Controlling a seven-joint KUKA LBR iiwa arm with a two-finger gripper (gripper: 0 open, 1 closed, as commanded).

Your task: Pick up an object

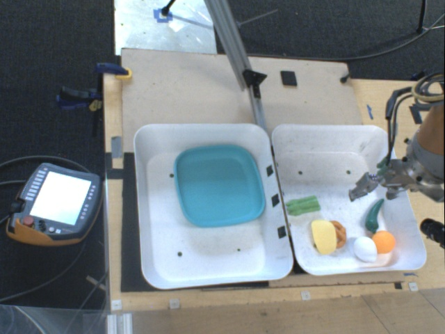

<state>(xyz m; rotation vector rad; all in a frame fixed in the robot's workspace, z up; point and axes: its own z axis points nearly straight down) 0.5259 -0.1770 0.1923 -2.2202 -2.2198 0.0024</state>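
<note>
The nearest candidate for me is the dark green, curved, pepper-like object [373, 214], lying on the floor of the right-hand shallow white bin [327, 141], towards its right side. Just below it sit a small orange ball [384, 241] and a white egg-shaped object [365, 248], touching or very nearly touching each other in the bin's near right corner. To their left lie a yellow rounded block [322, 236] with a brown knobbly piece [338, 233] tucked against it, and further up-left a light green ridged piece [302, 205]. All of them rest in the bin; by my reading nothing has been lifted, so the whole pick is yet to be done.

My gripper [372, 185] hangs over the right half of that bin, above and just beside the green pepper-like object's upper end. I see a grey finger [361, 186] jutting out to the left, but from this slanted view I cannot tell whether my jaws stand apart or together. Nothing shows between them, so I judge that I hold nothing.

The left white bin [149, 186] carries a teal square plastic plate [219, 185], well apart from me.
</note>
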